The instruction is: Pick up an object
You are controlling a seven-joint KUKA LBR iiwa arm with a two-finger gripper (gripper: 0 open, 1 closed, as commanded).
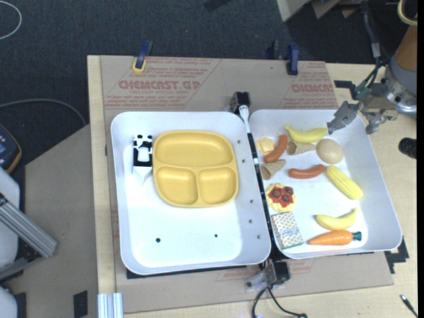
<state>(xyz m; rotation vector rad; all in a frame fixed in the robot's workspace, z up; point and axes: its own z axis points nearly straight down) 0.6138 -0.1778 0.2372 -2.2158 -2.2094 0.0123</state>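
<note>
Here the tool (356, 116) hangs over the far right corner of the right bin (383, 197), fingers spread apart and holding nothing. Just left of it lies a banana (306, 134), touching a round potato (329, 151).

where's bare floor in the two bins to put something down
The left bin has the most room: a wide bare strip below the yellow divided tray, down to its front rim. The right bin is crowded through its middle, from the banana down to the carrot; a narrow bare strip runs along its right wall beside the corn.
</note>
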